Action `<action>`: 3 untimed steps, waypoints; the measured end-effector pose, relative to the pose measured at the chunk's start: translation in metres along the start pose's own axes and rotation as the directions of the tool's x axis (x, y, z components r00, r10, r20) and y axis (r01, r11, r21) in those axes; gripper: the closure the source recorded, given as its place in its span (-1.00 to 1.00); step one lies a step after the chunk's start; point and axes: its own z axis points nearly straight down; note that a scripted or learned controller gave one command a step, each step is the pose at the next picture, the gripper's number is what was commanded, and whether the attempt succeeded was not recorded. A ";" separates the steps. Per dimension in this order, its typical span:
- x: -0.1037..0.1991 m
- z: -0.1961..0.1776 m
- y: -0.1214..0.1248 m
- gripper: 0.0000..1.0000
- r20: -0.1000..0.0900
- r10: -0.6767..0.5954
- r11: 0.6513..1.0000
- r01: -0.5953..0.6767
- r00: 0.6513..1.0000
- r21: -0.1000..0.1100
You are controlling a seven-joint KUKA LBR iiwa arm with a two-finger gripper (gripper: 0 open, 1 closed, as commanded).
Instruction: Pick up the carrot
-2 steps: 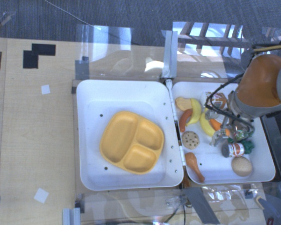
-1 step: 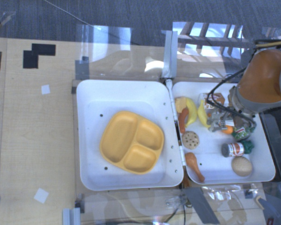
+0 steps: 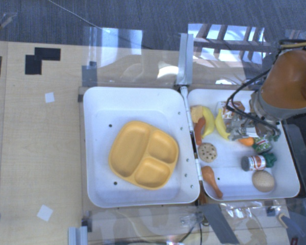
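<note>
The carrot (image 3: 247,142) is a small orange piece with a green leafy top, lying in the right bin (image 3: 285,190) near its right side. My gripper (image 3: 239,130) hangs right over the carrot's orange end, at the wrist of the grey arm with the orange band (image 3: 290,80) that reaches in from the right. The gripper's metal parts hide part of the carrot, and I cannot make out whether anything is between them.
The right bin also holds two bananas (image 3: 209,120), a red sausage (image 3: 199,130), a cookie (image 3: 207,151), a chicken drumstick (image 3: 211,179), a small can (image 3: 254,162) and a beige egg-shaped item (image 3: 263,180). A yellow divided plate (image 3: 144,153) lies in the left bin (image 3: 99,188).
</note>
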 end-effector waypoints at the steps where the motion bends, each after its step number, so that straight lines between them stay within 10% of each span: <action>1: 0.002 -0.155 0.021 1.00 -0.038 -0.215 0.977 0.215 0.976 -0.017; 2: 0.080 -0.126 -0.032 1.00 -0.053 -0.231 0.973 0.230 0.972 -0.022; 3: 0.079 -0.126 -0.029 -1.00 -0.050 -0.236 0.972 0.235 0.971 -0.023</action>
